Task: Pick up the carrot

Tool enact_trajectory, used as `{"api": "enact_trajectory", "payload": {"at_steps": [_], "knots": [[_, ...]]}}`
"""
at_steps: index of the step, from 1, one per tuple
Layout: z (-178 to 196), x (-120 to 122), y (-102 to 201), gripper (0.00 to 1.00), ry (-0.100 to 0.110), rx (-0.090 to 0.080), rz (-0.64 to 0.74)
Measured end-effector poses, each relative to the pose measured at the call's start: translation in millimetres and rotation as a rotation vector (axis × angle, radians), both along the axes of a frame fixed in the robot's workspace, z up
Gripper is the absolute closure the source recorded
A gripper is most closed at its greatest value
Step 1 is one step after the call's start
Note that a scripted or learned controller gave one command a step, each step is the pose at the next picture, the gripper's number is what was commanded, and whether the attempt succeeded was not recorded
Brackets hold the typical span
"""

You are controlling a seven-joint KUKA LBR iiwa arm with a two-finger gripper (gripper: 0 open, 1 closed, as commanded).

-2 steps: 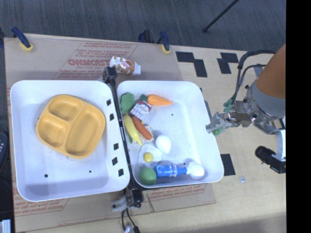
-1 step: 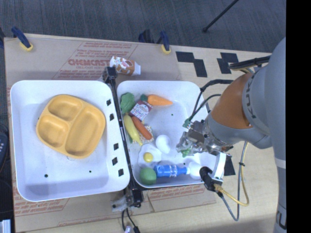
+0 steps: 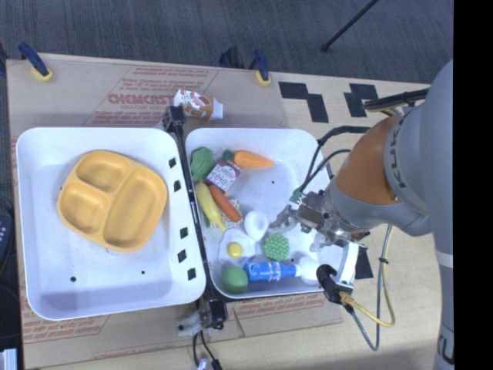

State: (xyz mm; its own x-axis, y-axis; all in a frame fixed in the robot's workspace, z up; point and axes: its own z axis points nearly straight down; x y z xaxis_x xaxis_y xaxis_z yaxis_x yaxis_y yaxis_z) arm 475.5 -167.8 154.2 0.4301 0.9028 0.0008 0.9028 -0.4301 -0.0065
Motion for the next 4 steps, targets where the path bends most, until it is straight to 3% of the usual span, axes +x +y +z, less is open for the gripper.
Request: {"api": "enact_trajectory", "payload": {"at_steps": [1,2,3,4], "knots": [[61,75,26,0.00,-0.003,-0.001,0.144],[-4,102,10,0.00,0.001,-0.001,0.083],[-29,115,11,0.00,-0.002,-0.003,-0.126],[-63,58,41,0.00,0.003,-0.002,-0.520]]}}
